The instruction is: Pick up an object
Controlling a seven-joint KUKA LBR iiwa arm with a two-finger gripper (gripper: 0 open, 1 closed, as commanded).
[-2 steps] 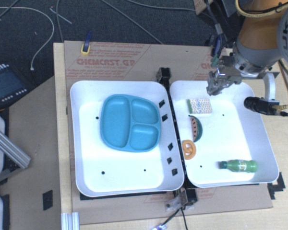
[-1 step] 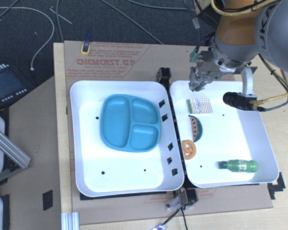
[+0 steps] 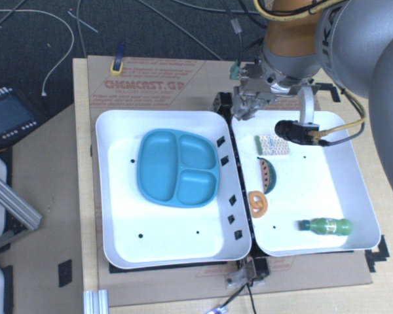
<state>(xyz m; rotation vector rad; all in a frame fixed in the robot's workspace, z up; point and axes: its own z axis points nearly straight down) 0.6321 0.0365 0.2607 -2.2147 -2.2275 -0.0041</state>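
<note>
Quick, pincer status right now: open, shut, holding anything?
Pincer: cannot be told; it sits at the top edge between the two bins.

Gripper (image 3: 247, 106) hovers at the bins' shared top edge; blue tray (image 3: 178, 168) left, green bottle (image 3: 325, 226) right

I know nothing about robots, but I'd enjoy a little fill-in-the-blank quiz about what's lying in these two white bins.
1. The blue divided plate lies in the ____ bin as the camera sees it.
2. The plate has ____ compartments.
3. The green bottle is lying on its ____ in the right bin.
4. The pretzel lies nearest that bin's ____ wall.

Missing words: left; three; side; left
</note>
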